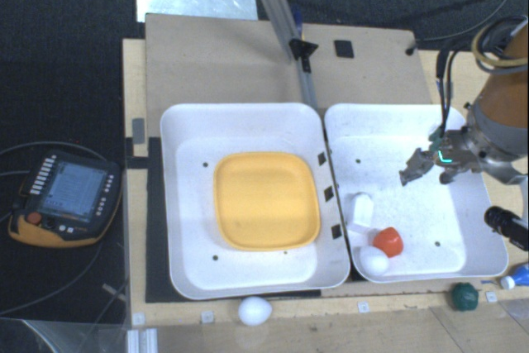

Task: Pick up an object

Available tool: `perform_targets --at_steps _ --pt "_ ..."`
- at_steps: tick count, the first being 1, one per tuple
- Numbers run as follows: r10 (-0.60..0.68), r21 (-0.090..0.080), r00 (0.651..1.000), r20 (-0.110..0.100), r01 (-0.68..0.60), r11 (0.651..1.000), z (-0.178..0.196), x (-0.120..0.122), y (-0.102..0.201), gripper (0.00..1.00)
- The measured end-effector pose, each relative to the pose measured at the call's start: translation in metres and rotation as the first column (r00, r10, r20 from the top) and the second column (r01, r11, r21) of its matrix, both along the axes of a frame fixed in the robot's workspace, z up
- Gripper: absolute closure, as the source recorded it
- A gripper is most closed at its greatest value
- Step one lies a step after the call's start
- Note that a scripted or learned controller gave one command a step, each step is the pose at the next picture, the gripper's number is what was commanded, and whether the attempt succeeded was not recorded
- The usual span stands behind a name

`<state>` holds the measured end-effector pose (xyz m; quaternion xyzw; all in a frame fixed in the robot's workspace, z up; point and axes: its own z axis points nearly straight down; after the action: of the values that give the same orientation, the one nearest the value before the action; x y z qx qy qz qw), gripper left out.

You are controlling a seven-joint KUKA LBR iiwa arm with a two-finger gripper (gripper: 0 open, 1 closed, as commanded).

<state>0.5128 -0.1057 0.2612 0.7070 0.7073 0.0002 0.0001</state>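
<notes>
Looking down at a slant on a bench, the scene runs left to right. Off the bench at far left, a handheld control pad [64, 204] lies on dark carpet with its cable. Next comes the left bin [178, 178], shallow and white, bearing a yellow square plate [267, 200] that lies flat near its middle. Just in front of this bin, on the bench edge, rests a white egg-shaped ball [254, 311].

The right bin [413, 128] touches the left one along a shared wall. Its near left corner holds three small things close together: a white block [360, 209], a red ball [388, 241] and a white ball [374, 262], the two balls touching or nearly so. Any of them could serve the task. The red ball looks light, smooth and rounded, so it would likely roll or slip from a poor pinch; closing across its widest part from above seems safest. The white block, with flatter sides, probably offers the steadier hold, though how soft it is cannot be judged.

Over the right half of this bin hangs the gripper [417, 166], on the grey and orange arm [504, 107]. It holds nothing visible, and whether it is spread or closed cannot be made out. It sits well apart from the three objects. A green ball [464, 296] lies on the bench beyond the bin's near right corner.
</notes>
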Motion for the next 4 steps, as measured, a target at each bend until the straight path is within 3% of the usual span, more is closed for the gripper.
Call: perform_targets --at_steps 1,3,4 --pt "0.000 0.000 1.000 0.000 0.000 1.000 0.000 0.000 0.000 0.00" --pt "-0.001 0.000 1.000 -0.005 0.001 1.000 -0.105 -0.005 0.000 0.00" --pt "0.001 0.000 1.000 0.008 -0.001 1.000 -0.159 -0.008 0.004 0.00"
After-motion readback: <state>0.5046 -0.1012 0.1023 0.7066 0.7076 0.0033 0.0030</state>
